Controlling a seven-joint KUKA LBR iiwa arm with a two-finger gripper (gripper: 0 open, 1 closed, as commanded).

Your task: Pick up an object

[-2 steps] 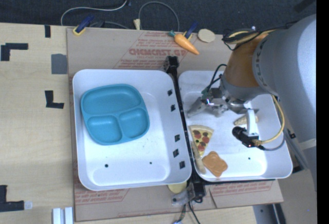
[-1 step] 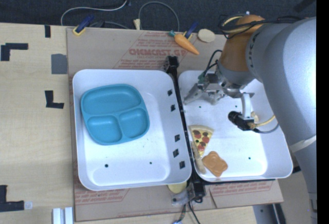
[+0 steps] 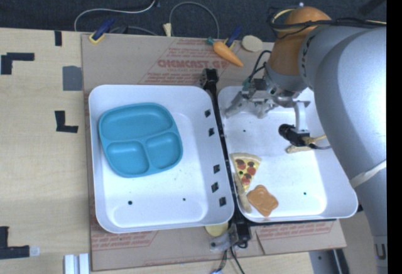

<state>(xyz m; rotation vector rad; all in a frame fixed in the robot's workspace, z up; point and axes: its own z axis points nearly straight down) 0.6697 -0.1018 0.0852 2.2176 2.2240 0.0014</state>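
Closest to the lens, my grey arm (image 3: 352,97) hangs over the right bin (image 3: 314,200). My gripper (image 3: 260,103) seems open, gripping nothing. Below it lie a pizza slice (image 3: 245,170) and a brown piece (image 3: 262,200); far left, a blue tray (image 3: 139,139).

Single fixed camera above bench (image 3: 44,141), angled down over both white bins (image 3: 100,203); arm (image 3: 352,78) enters from right.

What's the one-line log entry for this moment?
gripper: over right bin back edge, grasp unclear | pizza slice, brown toy: bin front-left, untouched | blue tray: left bin
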